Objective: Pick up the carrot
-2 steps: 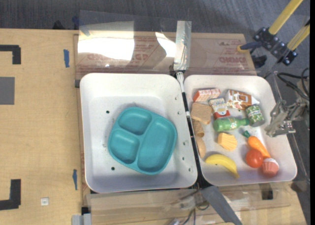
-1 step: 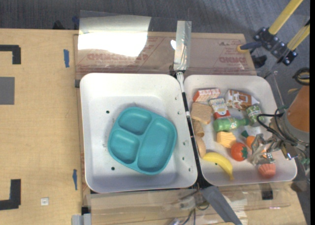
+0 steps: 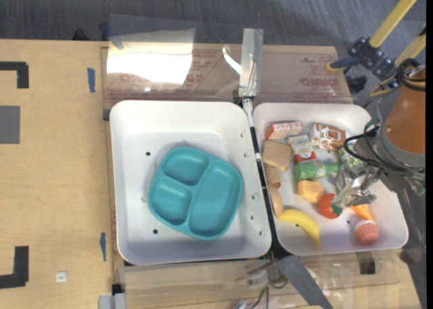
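The arm [image 3: 406,125] enters from the right edge, its orange band sitting over the right bin's far right corner and the grey wrist below it angling down and leftward into the bin. The claw [image 3: 353,191] hangs low among the toys in the right bin [image 3: 389,240], its metal parts pointed toward the left and slightly toward the near side. Dark cables loop around the wrist and cover much of it, and the metal of the claw blends with the clutter under it, so whether it is spread or pressed together cannot be told.

The carrot [image 3: 362,211] lies just beside the claw, on its near right side, with only a short orange stretch clearly showing (its upper end runs under the metal). Its long axis seems to slant from upper left to lower right, though which end is the tip is hard to make out. Touching or nearly touching its lower end is a pink round toy [image 3: 367,232]. A red tomato [image 3: 329,206] sits to the left of the claw, and a yellow banana [image 3: 301,223] curves along the near wall. The left bin [image 3: 128,165] on the bench holds a teal divided plate [image 3: 196,193].
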